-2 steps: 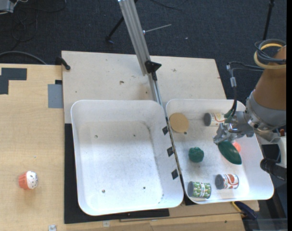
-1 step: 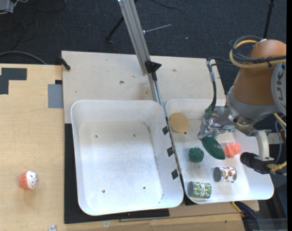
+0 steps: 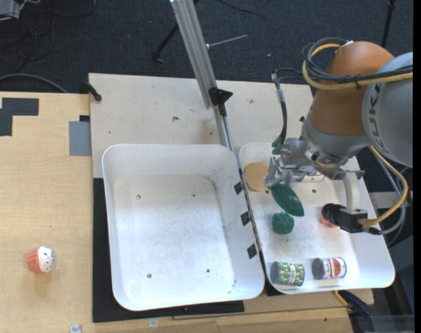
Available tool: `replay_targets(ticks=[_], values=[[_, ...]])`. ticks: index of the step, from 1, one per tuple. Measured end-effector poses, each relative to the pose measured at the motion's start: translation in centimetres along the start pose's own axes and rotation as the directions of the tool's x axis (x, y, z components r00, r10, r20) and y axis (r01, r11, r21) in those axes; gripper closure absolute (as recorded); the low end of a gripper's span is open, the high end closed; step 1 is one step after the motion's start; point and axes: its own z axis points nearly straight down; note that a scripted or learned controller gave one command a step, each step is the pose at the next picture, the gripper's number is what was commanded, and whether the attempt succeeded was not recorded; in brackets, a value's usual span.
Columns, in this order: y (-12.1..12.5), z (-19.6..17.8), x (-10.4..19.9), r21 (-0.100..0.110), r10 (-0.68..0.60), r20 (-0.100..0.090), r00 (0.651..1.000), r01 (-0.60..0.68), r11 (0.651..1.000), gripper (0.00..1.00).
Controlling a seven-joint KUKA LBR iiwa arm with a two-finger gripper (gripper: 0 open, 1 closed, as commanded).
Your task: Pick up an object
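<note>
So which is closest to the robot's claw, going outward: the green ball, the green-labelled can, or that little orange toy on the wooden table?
From the gripper:
1. Green ball, just below it in the right bin.
2. Green-labelled can, at that bin's near edge.
3. Orange toy, far left on the wooden table.

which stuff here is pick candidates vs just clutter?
Candidates, right bin:
- green spoon under the hand
- green ball
- two cans
- tan disc
- orange thing

Clutter:
- left bin
- small orange toy on the bench
</note>
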Motion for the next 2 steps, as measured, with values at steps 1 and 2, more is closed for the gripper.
replay_targets(ticks=[1, 2], values=[[1.8, -0.1, 4.2, 0.000, -0.001, 0.000, 1.000, 0.001, 1.000, 1.00], [5.3, 1.5, 8.9, 0.000, 0.000, 0.000, 1.000, 0.000, 1.000, 1.00]])
